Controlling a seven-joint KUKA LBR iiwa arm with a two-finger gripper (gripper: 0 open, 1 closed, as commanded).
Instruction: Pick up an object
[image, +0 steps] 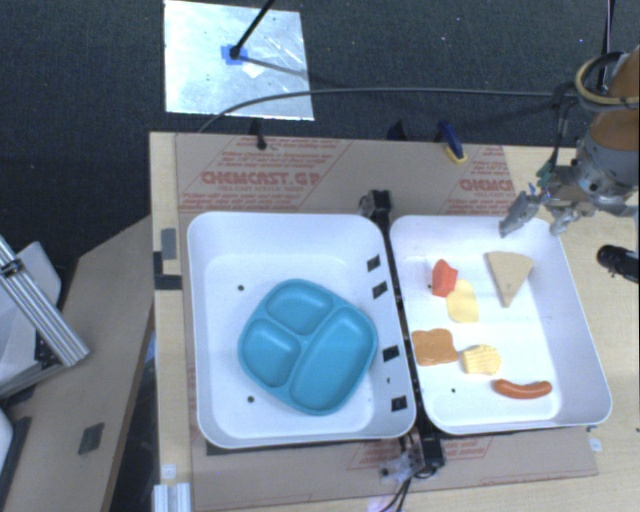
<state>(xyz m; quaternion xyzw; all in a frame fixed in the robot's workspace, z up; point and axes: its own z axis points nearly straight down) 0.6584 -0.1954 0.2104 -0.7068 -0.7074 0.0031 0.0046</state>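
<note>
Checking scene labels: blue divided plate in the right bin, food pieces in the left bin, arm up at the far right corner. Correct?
Bins are swapped. The camera view shows the blue divided plate in the left bin and the food pieces, such as the sausage, in the right bin. The gripper is at the far right corner, as you said.

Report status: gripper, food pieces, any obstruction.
Gripper open above right bin's far edge, holding nothing. Tan wedge nearest, lying loose. Other food pieces nearer the front. Nothing in the way.
</note>
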